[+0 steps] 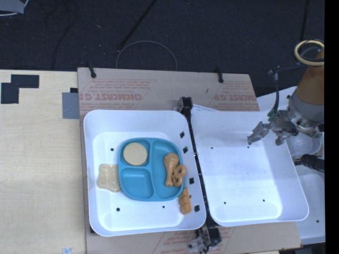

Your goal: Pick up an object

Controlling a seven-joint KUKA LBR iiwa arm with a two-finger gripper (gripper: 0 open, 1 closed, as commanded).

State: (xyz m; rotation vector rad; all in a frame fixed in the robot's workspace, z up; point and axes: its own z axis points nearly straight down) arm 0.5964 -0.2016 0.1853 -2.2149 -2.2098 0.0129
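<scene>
- Camera view: two white bins side by side; left bin, right bin.
- Left bin holds a blue divided tray.
- Tray contents: round tan disc in upper-left compartment; tan bone-shaped piece and pretzel-like piece in right compartment.
- Pale toast-like slice lies on bin floor, touching tray's left edge.
- Small tan chunk lies just off tray's lower-right corner.
- Gripper hangs over right bin's upper-right area, fingers spread apart, nothing between them, well apart from all objects.
</scene>
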